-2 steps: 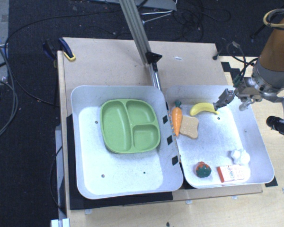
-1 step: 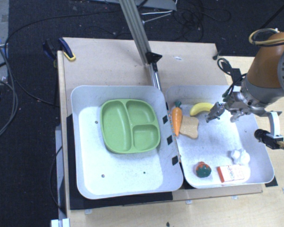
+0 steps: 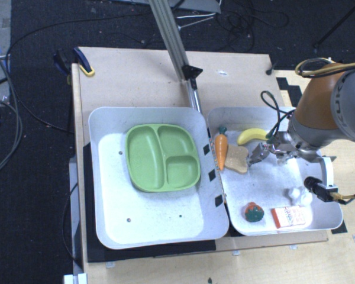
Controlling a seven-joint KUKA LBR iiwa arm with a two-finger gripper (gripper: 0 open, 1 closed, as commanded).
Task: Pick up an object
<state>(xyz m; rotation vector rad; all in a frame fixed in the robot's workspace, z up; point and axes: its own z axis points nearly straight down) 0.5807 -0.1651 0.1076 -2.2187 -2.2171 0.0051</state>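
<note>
Near edge, right bin (image 3: 334,220): red-green ball (image 3: 254,212), red-white box (image 3: 290,217) | left bin (image 3: 106,218): green divided plate (image 3: 163,157) | right bin far side: carrot (image 3: 221,149), bread slice (image 3: 237,159), banana (image 3: 252,136) | gripper (image 3: 261,152) right of bread; grip state could not be told.

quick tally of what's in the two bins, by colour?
Green: 1, divided plate, left bin
Orange: 1, carrot
Yellow: 1, banana
Tan: 1, bread slice
Red and green: 1, ball
Red and white: 1, box
White: 1, small lump
Total: 7, six in right bin
</note>
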